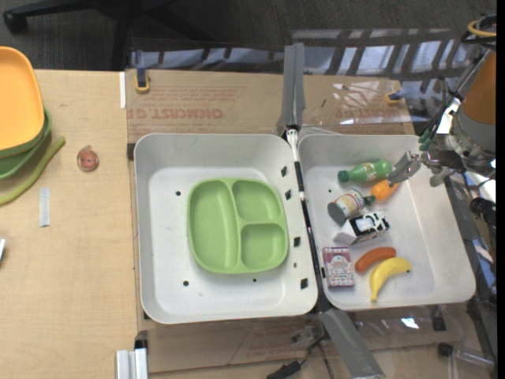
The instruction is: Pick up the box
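Lying flat against the near-left wall of the right bin (442,235), the box (338,267) has not been touched, so the task looks to be at its very start. It is a small pink and white carton, and every other place here is easiest given from it. Just to its right sits an orange sausage-shaped toy (374,257), with a banana (388,275) a little nearer the camera than that. Farther back from the box lies a black and white carton (368,225), then a tin can (347,205) on its side, and beyond those a green bottle (367,170) and a small orange fruit (382,189).

The gripper (410,166) hangs well away from the box, toward the far right corner of the same bin, close to the green bottle and the orange fruit. How far its claw is spread cannot be told from this view, and nothing can be seen caught in it. To the left of the box, across the divider, the left bin (158,212) holds a green divided plate (237,225).

Judging by this layout, the whole job is still ahead: the arm must travel across the bin to above the box, descend, close on it and lift. The box's place tight to the bin wall may leave little room for one finger.
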`<state>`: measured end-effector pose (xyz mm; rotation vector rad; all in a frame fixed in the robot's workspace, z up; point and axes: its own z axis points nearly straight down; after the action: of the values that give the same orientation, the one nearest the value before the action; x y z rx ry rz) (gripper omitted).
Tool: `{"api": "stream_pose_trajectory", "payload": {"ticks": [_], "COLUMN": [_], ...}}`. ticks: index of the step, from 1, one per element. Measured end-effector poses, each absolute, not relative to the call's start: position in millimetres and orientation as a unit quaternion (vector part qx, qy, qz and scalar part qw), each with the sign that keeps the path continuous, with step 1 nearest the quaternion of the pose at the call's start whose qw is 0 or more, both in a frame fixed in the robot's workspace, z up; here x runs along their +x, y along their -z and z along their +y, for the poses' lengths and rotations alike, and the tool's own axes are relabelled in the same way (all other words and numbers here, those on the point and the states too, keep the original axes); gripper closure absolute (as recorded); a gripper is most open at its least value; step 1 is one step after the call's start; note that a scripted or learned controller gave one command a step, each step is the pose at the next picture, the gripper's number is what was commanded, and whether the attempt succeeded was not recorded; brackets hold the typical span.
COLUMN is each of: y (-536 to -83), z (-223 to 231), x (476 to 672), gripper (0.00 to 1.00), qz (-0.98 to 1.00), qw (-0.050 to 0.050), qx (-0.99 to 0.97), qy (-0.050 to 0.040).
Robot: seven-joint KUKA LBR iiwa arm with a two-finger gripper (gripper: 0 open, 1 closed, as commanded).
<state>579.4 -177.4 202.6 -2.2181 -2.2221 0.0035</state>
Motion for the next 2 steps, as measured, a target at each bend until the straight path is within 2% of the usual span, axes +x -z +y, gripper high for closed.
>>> {"api": "stream_pose_trajectory", "payload": {"ticks": [1,2], "y": [-211,-191], "z": [-178,-74], "x": [579.5,592.8], "gripper": [1.00,1.00], "qz": [-0.708,-0.716], "qw": [0.001,0.001], "qx": [-0.706,-0.698], "qy": [-0.0018,-0.0013]}}
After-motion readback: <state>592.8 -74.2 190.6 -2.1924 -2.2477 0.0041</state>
